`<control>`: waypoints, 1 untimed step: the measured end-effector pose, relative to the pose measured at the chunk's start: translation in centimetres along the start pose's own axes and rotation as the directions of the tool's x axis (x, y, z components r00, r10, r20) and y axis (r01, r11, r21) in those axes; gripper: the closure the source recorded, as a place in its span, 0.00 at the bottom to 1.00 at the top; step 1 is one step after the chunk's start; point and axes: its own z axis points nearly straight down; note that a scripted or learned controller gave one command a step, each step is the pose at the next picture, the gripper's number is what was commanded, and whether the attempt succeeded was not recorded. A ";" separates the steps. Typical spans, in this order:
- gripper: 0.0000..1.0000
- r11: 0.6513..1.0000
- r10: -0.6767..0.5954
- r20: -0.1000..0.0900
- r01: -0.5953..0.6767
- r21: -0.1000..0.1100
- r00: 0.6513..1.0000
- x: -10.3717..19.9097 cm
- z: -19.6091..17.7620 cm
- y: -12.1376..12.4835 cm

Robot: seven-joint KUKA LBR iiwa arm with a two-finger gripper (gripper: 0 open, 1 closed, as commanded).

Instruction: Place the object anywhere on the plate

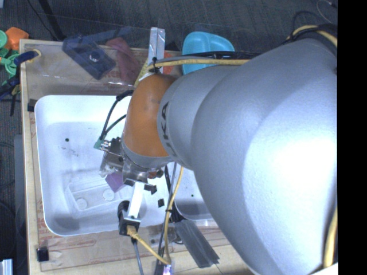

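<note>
Purple, small and flat-looking: the object (115, 181), lying low in the left bin (51, 125), just under and slightly left of the wrist hardware. Hard to name more closely; partly covered by the arm (258, 153) and the orange band (146, 119). Beside it, to the left, a clear plastic tray (86, 193) resting on the bin floor. Gripper (117, 168) hidden beneath the wrist from this slant; open or closed, cannot tell, and no way to say whether the purple piece is held or merely lying below. To the right, past a dangling white bracket (135, 202) and yellow cable (172, 188), a pale curved rim (192, 213) in the right bin, probably the plate, mostly masked by the arm. So, as a judgement: object directly below the tool, plate off to the right across the bins' shared wall. Long axis of the purple piece too obscured to read. Next move likely a lift, then a carry rightward, provided the grasp is real.
</note>
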 end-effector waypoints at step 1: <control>1.00 0.997 0.071 -0.004 -0.071 -0.002 0.997 -7.8 -0.8 8.1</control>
